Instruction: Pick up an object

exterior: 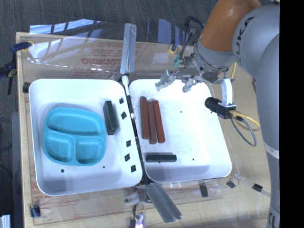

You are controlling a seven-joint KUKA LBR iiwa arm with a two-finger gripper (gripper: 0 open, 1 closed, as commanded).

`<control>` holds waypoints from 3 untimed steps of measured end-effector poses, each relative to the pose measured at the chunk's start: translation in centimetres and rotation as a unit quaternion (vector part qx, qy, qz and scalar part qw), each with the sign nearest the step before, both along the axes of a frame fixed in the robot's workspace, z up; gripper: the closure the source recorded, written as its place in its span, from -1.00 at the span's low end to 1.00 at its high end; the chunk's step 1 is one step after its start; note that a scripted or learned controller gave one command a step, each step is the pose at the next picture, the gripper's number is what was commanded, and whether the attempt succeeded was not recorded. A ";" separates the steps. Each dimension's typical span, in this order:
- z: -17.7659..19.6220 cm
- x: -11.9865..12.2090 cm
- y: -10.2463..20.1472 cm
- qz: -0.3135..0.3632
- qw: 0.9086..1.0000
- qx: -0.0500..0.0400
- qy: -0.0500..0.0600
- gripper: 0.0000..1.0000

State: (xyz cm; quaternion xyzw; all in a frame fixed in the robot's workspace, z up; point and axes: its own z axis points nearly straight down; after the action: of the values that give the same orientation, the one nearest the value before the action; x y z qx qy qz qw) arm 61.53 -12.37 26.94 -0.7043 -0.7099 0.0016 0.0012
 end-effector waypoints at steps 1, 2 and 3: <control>-17.8 1.5 -0.7 -0.061 0.998 0.000 0.000 -1.00; -17.0 1.4 -0.6 -0.059 0.998 0.001 0.002 1.00; -5.1 3.5 2.6 0.043 0.999 0.000 -0.002 1.00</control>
State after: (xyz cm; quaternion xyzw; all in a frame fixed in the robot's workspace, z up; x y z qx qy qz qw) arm 65.04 -9.79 21.80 -0.6728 -0.7398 0.0002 -0.0001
